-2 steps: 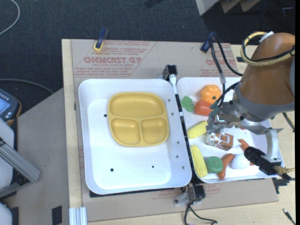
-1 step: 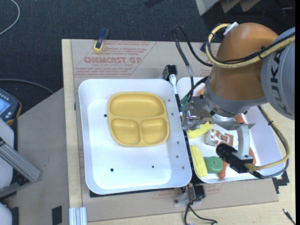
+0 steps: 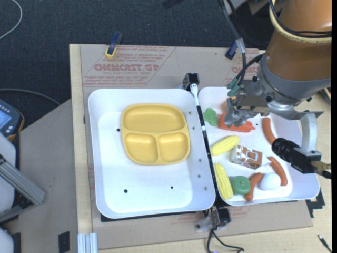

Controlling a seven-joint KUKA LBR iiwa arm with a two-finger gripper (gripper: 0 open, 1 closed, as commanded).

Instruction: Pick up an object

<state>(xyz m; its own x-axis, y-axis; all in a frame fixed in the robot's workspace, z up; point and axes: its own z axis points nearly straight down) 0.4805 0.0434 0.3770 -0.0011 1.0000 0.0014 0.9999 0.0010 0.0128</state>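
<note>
The bench (image 3: 158,70) carries two shallow white bins side by side. The left bin (image 3: 105,178) holds a yellow divided plate (image 3: 155,132) with one long compartment toward the far side and two smaller ones toward the near side; the plate lies flat in the upper half of the bin. A black divider strip (image 3: 202,141) runs between the two bins. The right bin (image 3: 303,191) holds a cluster of toy foods: a green piece (image 3: 211,116) near the divider, an orange piece (image 3: 234,124) just beside it, two corn cobs (image 3: 224,144) (image 3: 223,180) lower down along the divider, a small brown-and-white box (image 3: 247,156), a green round piece (image 3: 240,185), a white egg (image 3: 269,181), and several orange-red sausages (image 3: 268,130). The hand (image 3: 239,109) sits low over the far end of the right bin, directly above the orange piece and apparently touching it. Whether the hand is released or clenched cannot be told from this view. The grey arm with its orange band (image 3: 303,15) rises from the hand toward the upper right.
</note>
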